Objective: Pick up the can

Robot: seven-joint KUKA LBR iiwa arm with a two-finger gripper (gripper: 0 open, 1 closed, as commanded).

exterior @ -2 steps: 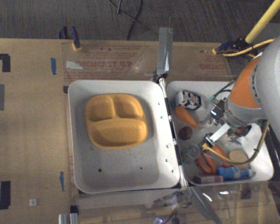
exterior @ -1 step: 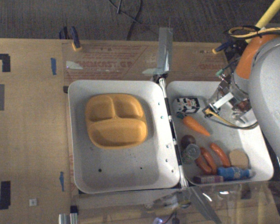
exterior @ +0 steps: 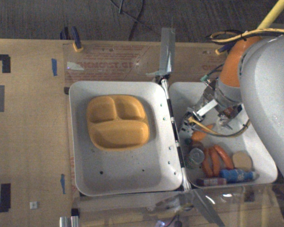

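Observation:
The can point(exterior: 196, 156) stands upright in the right bin point(exterior: 180, 94), close to that bin's left wall, showing a grey lid and a greenish side. My gripper point(exterior: 221, 118) hangs over the upper middle of the same bin, up and to the right of the can and apart from it. Nothing is visibly held under it.
Around the can lie a small orange piece point(exterior: 199, 136), two orange-red sausages point(exterior: 214, 160), a tan round item point(exterior: 242, 161), a blue bottle point(exterior: 236, 175) and a dark red bar point(exterior: 210, 181). The left bin point(exterior: 80, 141) holds a yellow divided plate point(exterior: 117, 121).

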